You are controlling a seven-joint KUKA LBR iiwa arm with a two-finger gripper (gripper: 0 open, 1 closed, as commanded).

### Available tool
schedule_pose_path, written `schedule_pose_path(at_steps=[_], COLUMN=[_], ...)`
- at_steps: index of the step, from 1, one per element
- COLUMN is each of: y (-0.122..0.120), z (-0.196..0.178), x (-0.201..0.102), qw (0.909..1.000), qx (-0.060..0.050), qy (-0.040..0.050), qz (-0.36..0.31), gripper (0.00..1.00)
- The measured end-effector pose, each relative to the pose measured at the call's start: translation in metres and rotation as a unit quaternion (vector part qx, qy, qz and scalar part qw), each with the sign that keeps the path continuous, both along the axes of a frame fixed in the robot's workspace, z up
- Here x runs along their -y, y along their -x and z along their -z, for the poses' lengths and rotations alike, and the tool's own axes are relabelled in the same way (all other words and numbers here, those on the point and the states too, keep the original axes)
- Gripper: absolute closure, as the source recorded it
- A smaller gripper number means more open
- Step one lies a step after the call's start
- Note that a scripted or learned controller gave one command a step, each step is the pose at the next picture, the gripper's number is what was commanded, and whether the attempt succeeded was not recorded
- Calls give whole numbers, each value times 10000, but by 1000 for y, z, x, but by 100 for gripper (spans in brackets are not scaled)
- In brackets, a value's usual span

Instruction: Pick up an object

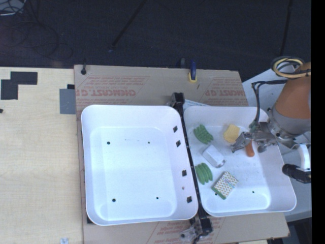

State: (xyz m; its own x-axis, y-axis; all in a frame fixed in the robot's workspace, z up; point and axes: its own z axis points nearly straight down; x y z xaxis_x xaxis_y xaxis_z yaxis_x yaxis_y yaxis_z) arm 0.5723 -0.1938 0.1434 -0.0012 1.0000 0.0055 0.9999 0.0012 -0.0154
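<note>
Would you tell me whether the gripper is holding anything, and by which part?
It cannot be told. The gripper sits over a small orange object, beside the yellow block; a grasp isn't visible.

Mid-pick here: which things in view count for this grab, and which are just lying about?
In play: gripper; orange piece below it; yellow block; two green pieces; grey-white block; patterned sponge; right bin.

Lying about: left bin; cardboard sheet; blue-yellow clamp.
</note>
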Motion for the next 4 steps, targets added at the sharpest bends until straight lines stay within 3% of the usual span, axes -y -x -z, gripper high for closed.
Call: schedule_pose_path(at_steps=[1,2,3,4], y=[-75,-45,-24,-74], z=[-103,3,59,-14], x=[21,17,-37,-18], qw=[9999,10000,10000,9999], qx=[132,19,40,108], qy=[54,10,11,42], qz=[-6,1,-8,-5], gripper=[0,0,0,0])
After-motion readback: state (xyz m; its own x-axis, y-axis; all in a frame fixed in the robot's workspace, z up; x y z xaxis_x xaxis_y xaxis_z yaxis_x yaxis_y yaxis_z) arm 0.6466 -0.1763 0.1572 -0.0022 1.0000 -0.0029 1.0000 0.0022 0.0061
